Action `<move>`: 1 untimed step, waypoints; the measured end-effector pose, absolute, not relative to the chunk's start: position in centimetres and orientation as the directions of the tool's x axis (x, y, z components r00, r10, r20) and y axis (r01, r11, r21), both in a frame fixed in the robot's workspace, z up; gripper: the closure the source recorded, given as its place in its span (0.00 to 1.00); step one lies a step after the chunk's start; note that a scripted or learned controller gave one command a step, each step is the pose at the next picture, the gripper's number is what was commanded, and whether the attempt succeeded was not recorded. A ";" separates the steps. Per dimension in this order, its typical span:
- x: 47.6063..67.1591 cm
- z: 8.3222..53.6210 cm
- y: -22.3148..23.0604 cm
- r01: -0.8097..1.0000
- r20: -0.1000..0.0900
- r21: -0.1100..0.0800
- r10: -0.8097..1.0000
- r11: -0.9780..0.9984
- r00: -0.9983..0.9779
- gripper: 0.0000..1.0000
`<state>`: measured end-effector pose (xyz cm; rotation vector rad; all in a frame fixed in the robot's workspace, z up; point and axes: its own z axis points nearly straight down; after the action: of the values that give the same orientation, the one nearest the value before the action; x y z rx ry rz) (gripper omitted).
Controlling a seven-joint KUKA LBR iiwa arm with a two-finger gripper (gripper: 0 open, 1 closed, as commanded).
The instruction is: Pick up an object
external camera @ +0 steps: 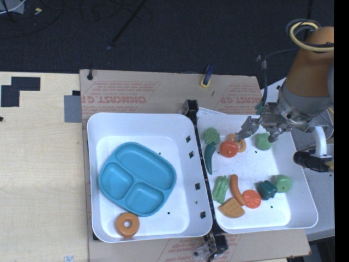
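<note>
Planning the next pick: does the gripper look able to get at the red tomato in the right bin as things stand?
Probably yes. The gripper hangs over the right bin just beside the red tomato, which lies uncovered. A small orange piece touches it, and the broccoli and dark green pepper lie close, so a finger may bump them.

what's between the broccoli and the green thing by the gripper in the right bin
In the camera view, a red tomato with an orange piece beside it lies between the broccoli and the light green item, under the gripper.
</note>
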<state>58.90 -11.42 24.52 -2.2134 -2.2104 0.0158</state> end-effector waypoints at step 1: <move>59.1 25.3 -11.4 1.000 0.001 -0.004 1.000 0.001 -0.001 0.00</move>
<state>59.11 -11.42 25.28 -2.2182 -2.2194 0.0033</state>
